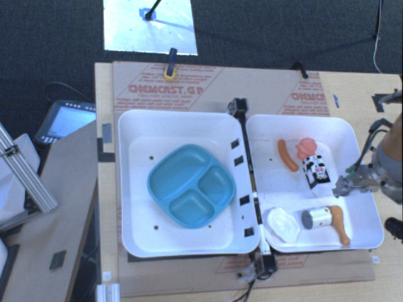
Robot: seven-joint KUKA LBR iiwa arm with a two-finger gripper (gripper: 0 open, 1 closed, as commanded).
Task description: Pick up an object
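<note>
Nearest the lens, along the front wall of the right bin (pixel 371 234): a crumpled white piece (pixel 281 223), a small grey can (pixel 317 218) lying on its side, and a tan, elongated item (pixel 340 224) angled just right of the can, its upper end touching or nearly touching it.

Gripper (pixel 350 186): seen at the right edge of the right bin, low over the bin's right side. Finger spacing cannot be read from this angle; the metal parts blur together. Nothing is seen between the fingers. The tip sits just right of the black-and-white patterned block (pixel 317 171); whether it touches is not resolvable.

Candidate objects, right bin, back half: an orange sausage shape (pixel 288 155), lying diagonally; a pink rounded piece (pixel 306 147) just to its right; the patterned block directly in front of the pink piece, close to or touching it. All rest on the bin floor.

Left bin (pixel 132 231): holds a blue divided plate (pixel 191 185) with three compartments, roughly centred and rotated slightly.

Both bins sit side by side on a cardboard sheet (pixel 208 83) with red printing.
</note>
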